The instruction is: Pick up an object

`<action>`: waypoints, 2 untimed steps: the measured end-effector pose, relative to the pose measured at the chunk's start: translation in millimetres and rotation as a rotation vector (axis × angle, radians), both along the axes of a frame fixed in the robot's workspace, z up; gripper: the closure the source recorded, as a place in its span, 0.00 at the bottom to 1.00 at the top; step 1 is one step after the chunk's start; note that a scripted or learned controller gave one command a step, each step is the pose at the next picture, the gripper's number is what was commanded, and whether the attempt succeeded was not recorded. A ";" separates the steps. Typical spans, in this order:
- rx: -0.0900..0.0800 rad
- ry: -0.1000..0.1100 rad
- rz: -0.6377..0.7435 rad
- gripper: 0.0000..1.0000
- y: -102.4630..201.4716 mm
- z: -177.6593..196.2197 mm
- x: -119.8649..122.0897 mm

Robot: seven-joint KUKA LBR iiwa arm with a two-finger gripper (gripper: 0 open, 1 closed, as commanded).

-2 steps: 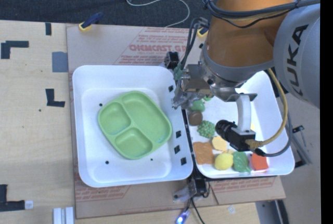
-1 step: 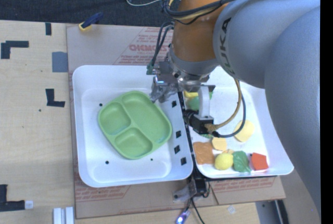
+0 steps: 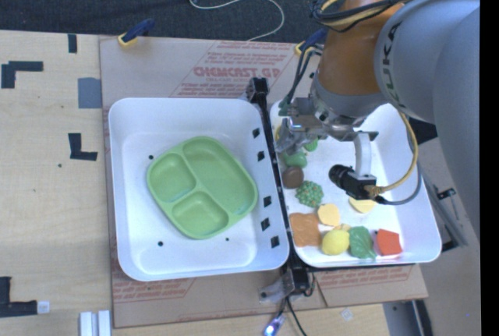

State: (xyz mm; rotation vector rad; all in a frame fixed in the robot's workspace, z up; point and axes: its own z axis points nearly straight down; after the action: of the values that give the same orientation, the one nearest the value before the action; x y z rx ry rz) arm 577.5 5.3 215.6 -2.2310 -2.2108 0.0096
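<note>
Arm reaches in from the right and hangs over the upper-left part of the right bin point(image 3: 405, 252). The tool point(image 3: 295, 136) is low, close to the divider between the 2 bins, directly above a green item point(image 3: 294, 157) and a brown round piece point(image 3: 292, 177). Cannot tell how the tool is set: the wrist and cabling hide its tips, and nothing is visibly clamped.

Candidate objects all lie loose in the right bin, clustered along its left and lower edge: a broccoli-like green piece point(image 3: 309, 192), a yellow-orange slice point(image 3: 329, 214), an orange flat piece point(image 3: 304, 229), a yellow round fruit point(image 3: 335, 241), a second green piece point(image 3: 360, 242) and a red-orange block point(image 3: 388, 242). Crowding near the wall probably explains the tool's position tight against the divider.

Left bin point(image 3: 125, 124) carries 1 green 3-compartment plate point(image 3: 203, 186), lying flat, well apart from the arm.

Judgement: descent or grasp stage on the green item beneath the tool; pickup not yet confirmed. Risk: neighbours touch or nearly touch, so the brown piece may get nudged.

Both bins sit on cardboard point(image 3: 226, 69) on the desk point(image 3: 47, 108), presumably to fix their position.
</note>
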 end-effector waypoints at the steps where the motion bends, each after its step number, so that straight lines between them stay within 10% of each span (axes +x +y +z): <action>1: 0.006 -0.009 0.016 1.00 71.7 91.2 -14.3; 2: 0.005 -0.017 0.012 1.00 74.8 192.8 22.6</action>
State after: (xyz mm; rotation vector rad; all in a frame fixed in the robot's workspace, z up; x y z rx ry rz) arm 600.1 80.1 408.4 -2.2235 -2.2305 -0.0148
